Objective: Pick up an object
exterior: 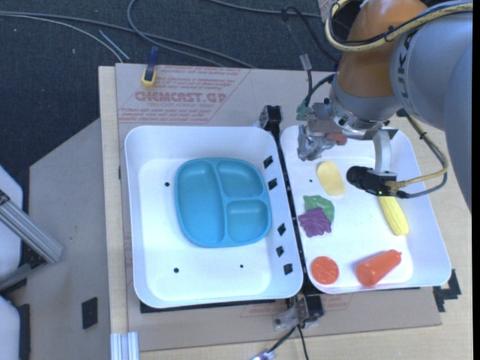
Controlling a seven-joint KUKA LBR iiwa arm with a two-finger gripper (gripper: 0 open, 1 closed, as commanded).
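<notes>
1. The gripper (311, 150) hung over the right bin's (429, 201) far-left corner; state of its jaws could not be told.
2. Pale yellow piece (331, 178) lay just beside it, corn (394, 214) toward the right wall.
3. Blue tray (223, 201) sat in the left bin (142, 223).

The grey arm (431, 51) reaches in from the right, its orange band above the wrist, gripper (311, 147) pointing down near the right bin's (427, 272) far-left corner.
</notes>
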